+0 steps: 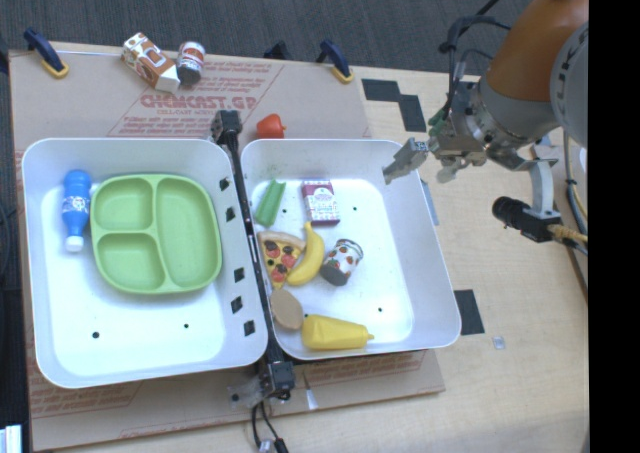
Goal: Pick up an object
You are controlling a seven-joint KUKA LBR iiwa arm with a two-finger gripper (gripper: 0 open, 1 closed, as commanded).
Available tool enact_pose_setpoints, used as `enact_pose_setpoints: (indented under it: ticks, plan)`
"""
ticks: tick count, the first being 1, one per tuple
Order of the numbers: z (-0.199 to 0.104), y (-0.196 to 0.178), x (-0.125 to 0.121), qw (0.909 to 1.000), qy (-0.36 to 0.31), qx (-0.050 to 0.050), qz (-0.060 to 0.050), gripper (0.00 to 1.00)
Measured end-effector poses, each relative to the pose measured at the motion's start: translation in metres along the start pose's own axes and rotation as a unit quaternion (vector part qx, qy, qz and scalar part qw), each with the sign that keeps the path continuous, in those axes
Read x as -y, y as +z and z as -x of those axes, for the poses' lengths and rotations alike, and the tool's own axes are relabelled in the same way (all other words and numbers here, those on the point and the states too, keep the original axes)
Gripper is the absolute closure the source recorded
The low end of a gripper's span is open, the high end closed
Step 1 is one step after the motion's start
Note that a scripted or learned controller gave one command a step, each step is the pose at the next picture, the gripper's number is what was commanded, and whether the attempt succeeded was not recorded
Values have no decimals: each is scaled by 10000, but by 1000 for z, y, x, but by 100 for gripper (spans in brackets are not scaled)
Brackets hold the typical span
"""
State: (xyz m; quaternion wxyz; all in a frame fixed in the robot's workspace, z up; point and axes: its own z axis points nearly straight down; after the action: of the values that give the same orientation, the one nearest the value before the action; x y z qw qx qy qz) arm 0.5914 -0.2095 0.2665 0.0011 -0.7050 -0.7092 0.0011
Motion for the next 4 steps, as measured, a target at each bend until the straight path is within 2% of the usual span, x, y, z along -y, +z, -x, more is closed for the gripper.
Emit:
enact_pose_setpoints:
  ticks: [1, 2, 3, 4]
  plan:
    - [-12, 175, 49, 10000, -5, -4, -5, 0]
    - [-12, 165, 49, 10000, -30, 0, -12, 100]
    - [1, 112, 54, 10000, 10, -1, 12, 100]
    - [0, 78, -35, 10000, 2, 3, 22, 100]
